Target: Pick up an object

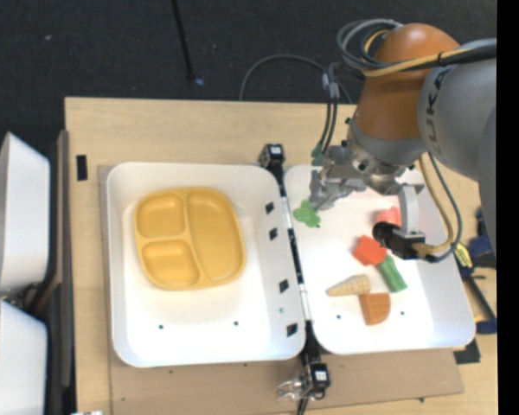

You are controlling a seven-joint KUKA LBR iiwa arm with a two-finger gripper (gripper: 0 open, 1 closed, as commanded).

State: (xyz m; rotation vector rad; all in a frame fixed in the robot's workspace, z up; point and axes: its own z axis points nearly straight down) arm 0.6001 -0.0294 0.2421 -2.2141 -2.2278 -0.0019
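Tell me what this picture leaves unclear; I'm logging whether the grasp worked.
- Gripper, camera view: too small and blurred to tell open from shut, or whether it grips the green piece at its tips.
- Green piece: too blurred to identify.
- Right bin: the arm hides its far corner.
- Red block and beige wedge: too small to identify.

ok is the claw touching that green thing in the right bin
Cannot tell. In the camera view the claw sits right above the green piece at the bin's left edge, hiding whether they meet.
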